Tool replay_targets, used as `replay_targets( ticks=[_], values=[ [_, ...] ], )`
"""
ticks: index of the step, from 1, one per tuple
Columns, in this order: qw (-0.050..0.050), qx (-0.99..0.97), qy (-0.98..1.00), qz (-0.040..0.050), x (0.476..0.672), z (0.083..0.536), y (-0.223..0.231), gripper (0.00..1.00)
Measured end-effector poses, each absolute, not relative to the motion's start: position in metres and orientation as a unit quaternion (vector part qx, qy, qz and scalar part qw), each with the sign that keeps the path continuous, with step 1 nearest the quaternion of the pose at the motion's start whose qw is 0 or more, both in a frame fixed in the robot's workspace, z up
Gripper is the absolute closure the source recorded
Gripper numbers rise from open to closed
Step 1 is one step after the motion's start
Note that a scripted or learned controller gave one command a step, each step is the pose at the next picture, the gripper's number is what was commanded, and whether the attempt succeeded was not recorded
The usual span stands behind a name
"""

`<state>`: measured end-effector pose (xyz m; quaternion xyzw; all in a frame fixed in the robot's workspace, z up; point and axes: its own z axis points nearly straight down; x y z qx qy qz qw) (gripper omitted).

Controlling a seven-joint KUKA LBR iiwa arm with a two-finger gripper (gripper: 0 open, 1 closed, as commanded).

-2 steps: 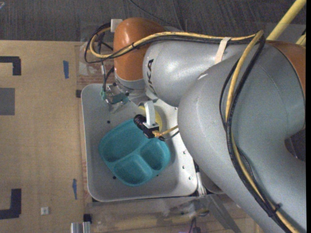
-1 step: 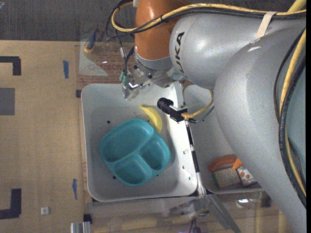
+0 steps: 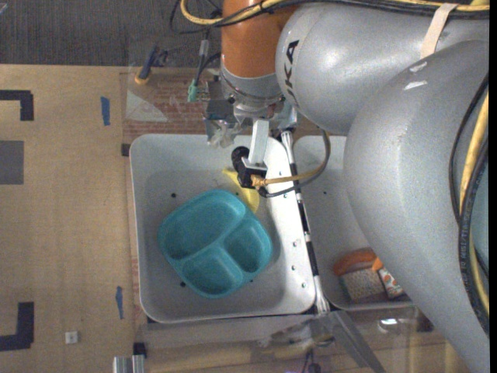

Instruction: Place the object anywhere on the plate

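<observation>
A pale wooden bench (image 3: 62, 208) filled the left of the frame, marked with black corner shapes (image 3: 19, 103) and bits of blue tape (image 3: 105, 111). Dark floor (image 3: 78, 14) ran along the top. Right of the bare wood sat the left bin (image 3: 155, 169), holding a teal plate (image 3: 165, 238) with three sections, low in the bin.

Just off the plate's upper right edge lay the yellow object (image 3: 249, 200), on the bin floor and not on the plate. The part that showed ran from upper left down to lower right. Its upper end was hidden, so its heading could not be told.

Above it, at the bin's top edge, hung the gripper (image 3: 220, 133); whether it was open or closed could not be told. The grey arm (image 3: 404, 169) covered most of the right bin (image 3: 326, 231), where an orange-topped thing (image 3: 357, 264) lay at the lower right.
</observation>
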<state>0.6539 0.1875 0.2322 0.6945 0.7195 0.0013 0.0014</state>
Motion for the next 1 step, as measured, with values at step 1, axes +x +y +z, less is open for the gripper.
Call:
replay_targets(
  ticks=[1],
  values=[
    [-0.001, 0.729, 0.685, -0.0011, 0.6107, 0.1641, 0.2206, 1.0]
  ],
)
